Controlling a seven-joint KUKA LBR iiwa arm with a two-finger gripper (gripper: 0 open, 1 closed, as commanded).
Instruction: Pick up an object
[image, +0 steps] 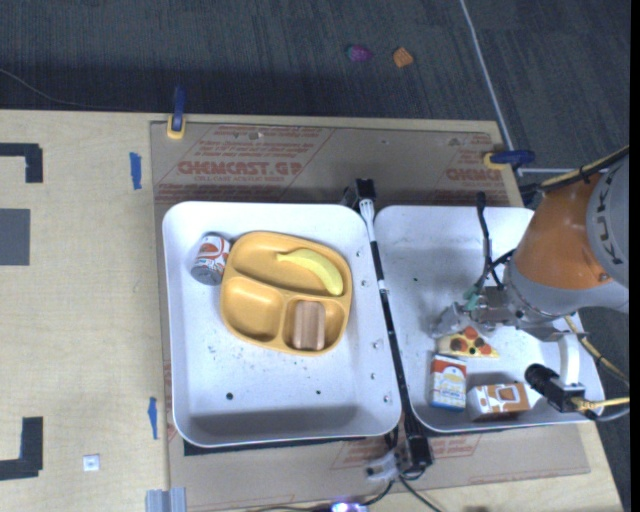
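Over the right bin, the gripper hangs low just above a pizza slice toy; whether its fingers are parted or closed on anything cannot be told. Two small cartons lie nearer. Left, a yellow divided tray carries a banana, beside what looks like a can.

The arm runs off the right edge, its wrist covering part of the right bin.
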